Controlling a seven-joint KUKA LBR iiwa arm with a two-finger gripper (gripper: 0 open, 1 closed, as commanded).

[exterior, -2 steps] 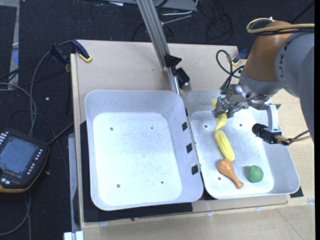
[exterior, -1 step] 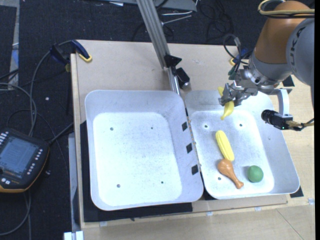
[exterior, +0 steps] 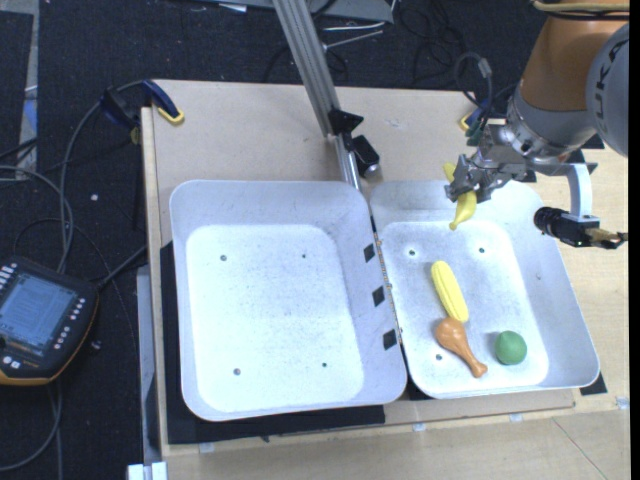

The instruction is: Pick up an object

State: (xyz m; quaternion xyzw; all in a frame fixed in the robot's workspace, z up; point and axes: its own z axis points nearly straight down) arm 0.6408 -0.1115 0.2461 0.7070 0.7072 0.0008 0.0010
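1. Camera view, the arm: the grey arm (exterior: 585, 58) with its orange band comes in from the right and hangs over the far edge of the right bin (exterior: 560, 298).
2. Camera view, the gripper: the gripper (exterior: 470, 190) points down, and its fingers are clamped on a small yellow banana (exterior: 464, 211). The banana hangs tilted from the fingertips, lifted clear above the far left part of the right bin's floor.
3. Camera view, the right bin: a yellow corn cob (exterior: 449, 289) lies near the middle, running near to far. Just on its near side lies an orange drumstick (exterior: 461, 345), slanted, with its thick end close to the cob's near end. A green ball (exterior: 511, 347) sits to the right of the drumstick, apart from it, toward the near right corner.
4. Camera view, the left bin (exterior: 200, 218): it lies beside the right bin, the two meeting along the middle, its white floor speckled.
5. Camera view, the surroundings: a handheld control pendant (exterior: 35, 318) rests on the dark floor to the left of the bench (exterior: 250, 128).
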